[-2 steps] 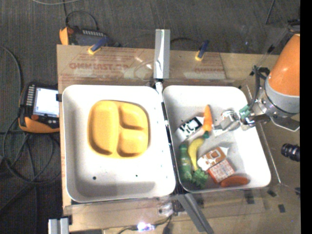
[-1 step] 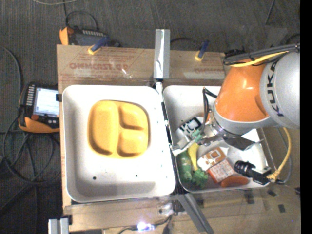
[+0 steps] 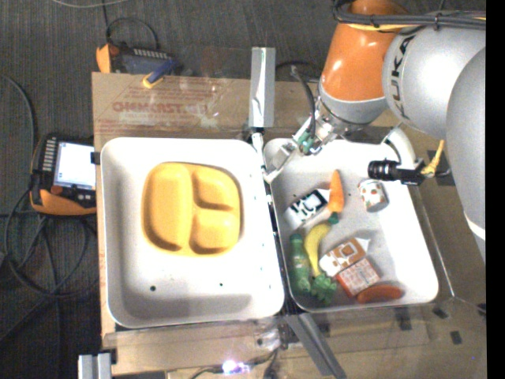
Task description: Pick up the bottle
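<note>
**Grey arm over the right bin's far corner, bottle lying at the near left**

Grey and orange, the arm (image 3: 410,61) reaches in from the right and is the biggest thing in view, its wrist above the far left corner of the right bin (image 3: 422,247). The left bin (image 3: 118,290) carries a yellow divided tray (image 3: 192,208) near its middle. At the wrist's lower end the gripper (image 3: 309,139) sits just over the right bin's far rim; whether its jaws are spread or pressed together I cannot tell.

Within the right bin, the green bottle (image 3: 299,264) lies along the left wall toward the near left corner, well apart from the gripper. A banana (image 3: 316,243) lies just beside it, a carrot (image 3: 336,190) farther back near the middle, and a red and white box (image 3: 351,265) toward the near edge.
</note>
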{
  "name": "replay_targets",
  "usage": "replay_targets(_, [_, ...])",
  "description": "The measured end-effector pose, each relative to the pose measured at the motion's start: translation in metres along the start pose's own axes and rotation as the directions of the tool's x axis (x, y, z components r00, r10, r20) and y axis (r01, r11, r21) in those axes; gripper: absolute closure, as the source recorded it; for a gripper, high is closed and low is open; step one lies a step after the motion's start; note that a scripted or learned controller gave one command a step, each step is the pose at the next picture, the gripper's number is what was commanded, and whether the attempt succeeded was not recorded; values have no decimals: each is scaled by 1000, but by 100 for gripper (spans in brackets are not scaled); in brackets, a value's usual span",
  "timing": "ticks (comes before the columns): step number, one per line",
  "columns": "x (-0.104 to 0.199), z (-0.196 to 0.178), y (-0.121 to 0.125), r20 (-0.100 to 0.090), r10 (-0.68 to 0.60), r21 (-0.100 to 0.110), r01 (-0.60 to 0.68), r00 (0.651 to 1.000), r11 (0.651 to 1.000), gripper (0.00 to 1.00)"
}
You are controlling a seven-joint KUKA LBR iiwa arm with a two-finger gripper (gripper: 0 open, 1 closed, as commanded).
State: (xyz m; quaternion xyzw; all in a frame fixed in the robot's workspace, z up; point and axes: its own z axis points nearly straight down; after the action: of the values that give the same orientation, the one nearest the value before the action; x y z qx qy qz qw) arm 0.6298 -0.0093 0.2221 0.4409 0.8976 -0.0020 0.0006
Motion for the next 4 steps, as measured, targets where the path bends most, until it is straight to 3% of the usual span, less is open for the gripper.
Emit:
replay_targets(1, [89,-55,35,-5,11,-1,-11,1000,1000,0])
replay_targets(2, [142,-9,85,-2,-117,0,117,993,993,0])
replay_targets(3, [174,83,158,0,325,3,-325,946,946,0])
replay_targets(4, [173,82,158,2,326,3,-326,945,945,0])
